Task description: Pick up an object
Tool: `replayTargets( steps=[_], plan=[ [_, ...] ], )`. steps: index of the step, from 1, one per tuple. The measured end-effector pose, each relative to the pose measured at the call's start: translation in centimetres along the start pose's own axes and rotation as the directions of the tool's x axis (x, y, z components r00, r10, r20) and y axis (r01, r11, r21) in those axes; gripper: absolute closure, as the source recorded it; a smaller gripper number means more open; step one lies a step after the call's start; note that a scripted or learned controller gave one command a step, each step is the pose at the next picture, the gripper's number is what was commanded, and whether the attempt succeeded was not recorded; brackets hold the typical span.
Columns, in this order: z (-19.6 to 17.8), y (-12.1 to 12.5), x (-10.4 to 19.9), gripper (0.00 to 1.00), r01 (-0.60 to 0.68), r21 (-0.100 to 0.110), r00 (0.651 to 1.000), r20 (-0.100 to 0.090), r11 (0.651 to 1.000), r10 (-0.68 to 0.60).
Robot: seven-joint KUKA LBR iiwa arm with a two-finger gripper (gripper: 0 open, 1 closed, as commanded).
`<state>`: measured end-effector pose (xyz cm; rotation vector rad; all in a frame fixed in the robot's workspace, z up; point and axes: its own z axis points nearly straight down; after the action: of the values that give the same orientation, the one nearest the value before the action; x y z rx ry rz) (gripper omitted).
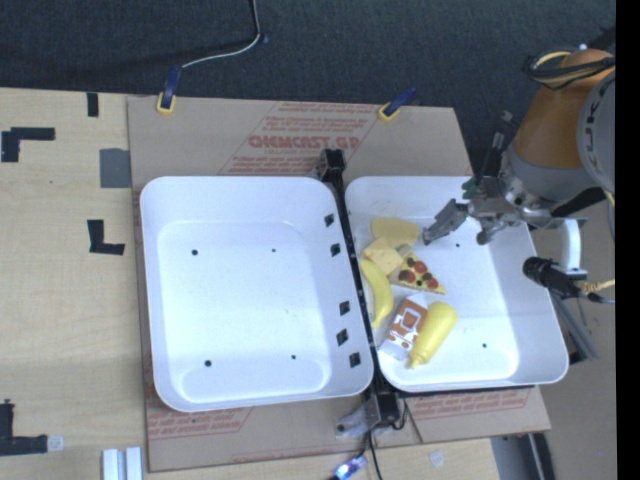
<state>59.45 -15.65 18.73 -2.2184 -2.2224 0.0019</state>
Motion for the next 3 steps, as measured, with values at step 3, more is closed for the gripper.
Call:
replayTargets(
  steps=[3],
  plan=[
    [-2.9, 3.1, -3.7, 0.00, 0.001, -0.011, 1.000, 0.005, 1.000, -0.001]
  ],
)
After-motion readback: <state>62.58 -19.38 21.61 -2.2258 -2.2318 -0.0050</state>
